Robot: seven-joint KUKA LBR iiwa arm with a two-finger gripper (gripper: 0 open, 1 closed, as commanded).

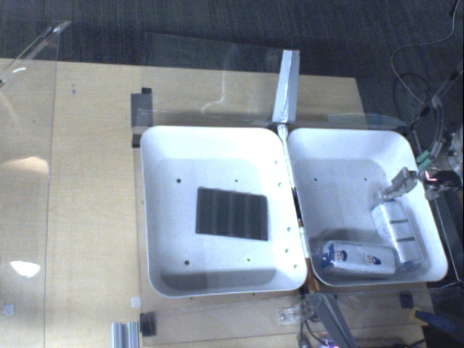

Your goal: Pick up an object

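Observation:
A dark ribbed rectangular pad (232, 213) lies flat in the middle of the left bin (163, 158). In the right bin (341, 151), a white tube with a blue label (360, 257) lies along the front wall. A clear plastic container (399, 230) rests against the right wall. A grey piece that looks like my gripper (401, 183) reaches in over the right bin's right rim, just above the clear container's upper end. Nothing is seen held in it.
The bins sit side by side on a wooden bench (72, 194), joined by a metal strip (285, 96) at the back. Cables and hardware (435, 122) crowd the right edge. Clear panels (43, 42) stand at the far left.

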